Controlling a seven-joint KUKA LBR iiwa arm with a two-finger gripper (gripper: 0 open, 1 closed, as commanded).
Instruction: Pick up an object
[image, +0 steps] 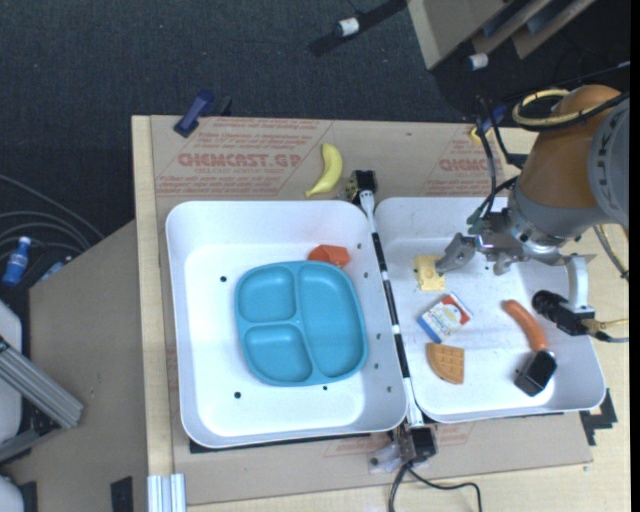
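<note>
Gripper (478, 251) position: over the right bin (590, 385), upper part; we cannot tell how far it is open, nor whether it has hold of anything; we read "CHEMCAST" in red print on the board (240, 155) behind the bins; we locate the yellow cheese piece (429, 274) just left of and below the claw; the small printed packet (443, 318) lies nearer the camera, apart from it.

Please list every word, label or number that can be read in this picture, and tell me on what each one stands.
"CHEMCAST GP": red print on the brown board behind the left bin, partly hidden by the banana.
Red print on the board behind the right bin: too blurred to read.
Small packet in the right bin: printing too small to read.
</note>
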